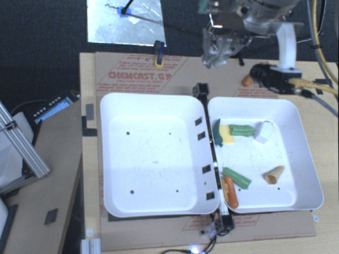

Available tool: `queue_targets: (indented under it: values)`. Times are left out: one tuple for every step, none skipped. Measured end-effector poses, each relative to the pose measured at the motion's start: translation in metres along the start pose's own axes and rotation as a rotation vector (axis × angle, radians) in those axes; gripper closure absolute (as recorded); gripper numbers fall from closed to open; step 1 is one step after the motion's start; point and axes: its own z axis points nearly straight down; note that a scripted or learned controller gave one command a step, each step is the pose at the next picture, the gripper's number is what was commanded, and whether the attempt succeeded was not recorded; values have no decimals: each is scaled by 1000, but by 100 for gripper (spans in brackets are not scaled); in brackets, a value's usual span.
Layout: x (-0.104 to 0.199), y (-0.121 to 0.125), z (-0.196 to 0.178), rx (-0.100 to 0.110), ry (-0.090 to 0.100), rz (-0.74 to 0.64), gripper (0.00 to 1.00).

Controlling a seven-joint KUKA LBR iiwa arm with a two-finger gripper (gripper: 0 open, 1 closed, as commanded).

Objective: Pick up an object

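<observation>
Gripper (216, 57) hangs past the far edge of both bins, over the cardboard (137, 74) that lies under them, roughly in line with the seam between the bins and well apart from every loose item. How far open it is cannot be told from this angle, nor whether it has hold of anything. All pickable items but one lie in the right bin (291, 147). Yellow block (227, 136) sits near the bin's far left corner. Green piece (242, 130) lies along the block's far side, touching it and running on toward the right edge. Dark green strip (216, 132) lies against the left wall, just beside the block. White piece (262, 133) is at the green piece's right end, about mid-width of the bin, near the far edge; touching or not, cannot tell. Green stick (237, 177) lies slantwise toward the near left corner. Orange stick (230, 191) is just beside it, closer to the near edge and hard by the left wall; their left ends look to meet. Tan cone (274, 174) is right of the green stick, apart from it, near the bin's middle toward the near edge. Orange bit (247, 81) lies outside, on the cardboard beyond the right bin's far edge. Left bin (153, 157) adjoins the right bin's left wall.
</observation>
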Motion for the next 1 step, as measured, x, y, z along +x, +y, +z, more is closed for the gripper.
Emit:
queue_targets:
  values:
    - [28,-69,0,6,1,-3,100]
